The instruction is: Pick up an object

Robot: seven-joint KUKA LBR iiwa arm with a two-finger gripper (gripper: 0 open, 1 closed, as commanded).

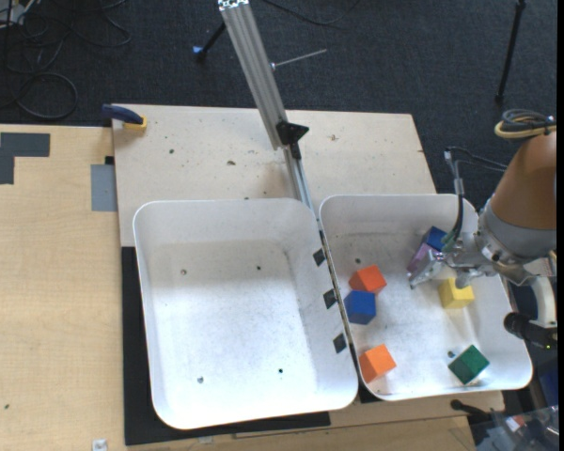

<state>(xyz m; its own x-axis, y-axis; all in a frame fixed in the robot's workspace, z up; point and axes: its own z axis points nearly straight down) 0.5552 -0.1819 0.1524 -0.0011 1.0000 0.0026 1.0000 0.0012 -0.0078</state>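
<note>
The arm [526, 200] reaches in from the right over the right bin [406, 207], with the tool [448, 269] low above the bin floor near its right wall. Whether the tool is released or clenched cannot be told, as its tip is partly masked by the wrist housing and nearby blocks. A yellow block [457, 294] lies just below the tool, touching or nearly touching it; contact cannot be confirmed. A purple block [420, 257] sits just to the tool's left, and a blue block [436, 238] shows just above and left of the tool, partly hidden. Farther left of the tool, near the bin's left wall, an orange block [368, 279] rests just above a second blue block [360, 306], the two touching or nearly so. Below and left of the tool, a second orange block [378, 361] lies near the bin's front edge. A green block [469, 364] lies well below the tool, near the front right corner. The left bin [169, 219] stands well to the tool's left, side by side with the right bin on the worktop [207, 148].
</note>
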